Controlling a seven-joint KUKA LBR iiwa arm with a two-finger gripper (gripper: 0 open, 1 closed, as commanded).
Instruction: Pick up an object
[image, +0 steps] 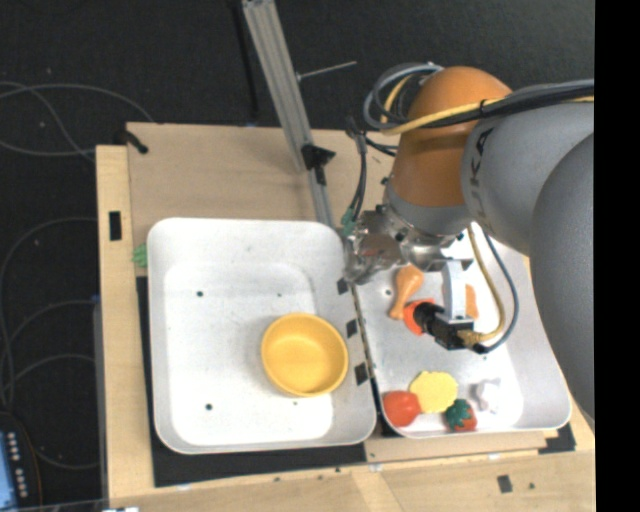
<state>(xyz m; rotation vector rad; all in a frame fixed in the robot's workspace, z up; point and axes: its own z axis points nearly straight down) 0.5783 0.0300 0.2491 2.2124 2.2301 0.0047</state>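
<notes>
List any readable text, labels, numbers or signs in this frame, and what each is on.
None readable.
The small black tabs on the edge of the left bin carry no legible marks.
The device at the frame's bottom left corner is too small and blurred to read.

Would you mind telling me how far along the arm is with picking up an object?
Done so far: the arm has reached over the right bin, with the gripper low by the orange carrot-like piece. In hand: nothing that I can confirm, since the wrist hides the contact. Left: a clear grasp and lift. The yellow bowl sits in the left bin; the red, yellow and green pieces lie at the right bin's near edge.
</notes>
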